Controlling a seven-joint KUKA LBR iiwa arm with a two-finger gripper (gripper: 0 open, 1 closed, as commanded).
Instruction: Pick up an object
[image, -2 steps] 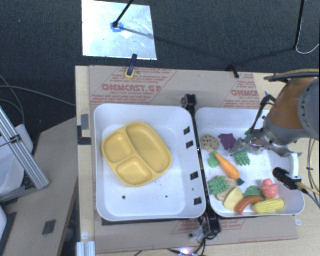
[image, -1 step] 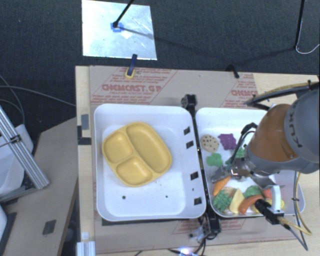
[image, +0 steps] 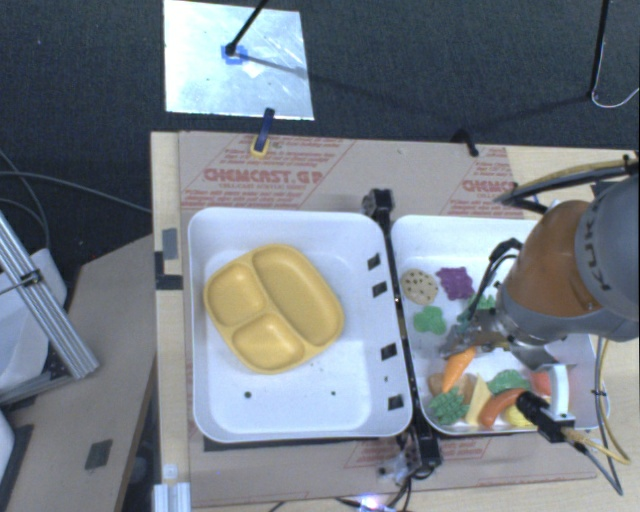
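Two white bins sit side by side, and I take the divider (image: 393, 300) between them as landmark. Left of the divider lies a yellow compartment plate (image: 273, 306) in the left bin (image: 300, 410). Just right of the divider, in the right bin (image: 440, 232), lie a cookie (image: 419, 286), purple grapes (image: 456, 282) and a green piece (image: 430, 320). Further right and lower lies the carrot (image: 457, 368), its long axis slanting up to the right, its upper end at the gripper (image: 478, 335). Whether the gripper grasps anything, I cannot tell; the carrot seems the nearest candidate.
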